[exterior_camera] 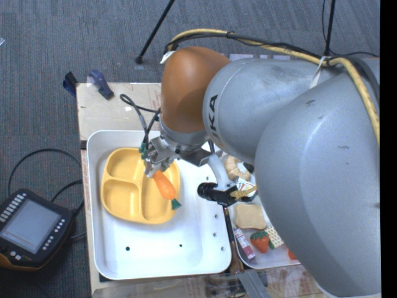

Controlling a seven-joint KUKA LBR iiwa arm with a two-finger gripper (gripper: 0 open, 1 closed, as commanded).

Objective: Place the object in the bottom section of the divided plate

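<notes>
Camera view: hand [151, 162] pinches the carrot [165, 185] by its top; the carrot slants down-right over the yellow plate [118, 191], left of center.

I reach in from the right, and my jaws hang over the divided plate [133, 191], which lies in the left bin [155, 253], toward its back-left corner. The carrot [165, 185] sits at the plate's right side, directly beneath my jaws (whether I grip it, I cannot tell). In the right bin [263, 262] lie a toast slice [249, 216] and, before it, a strawberry [260, 241]. A tablet [28, 225] rests on the floor, left of the worktop [121, 107].
</notes>
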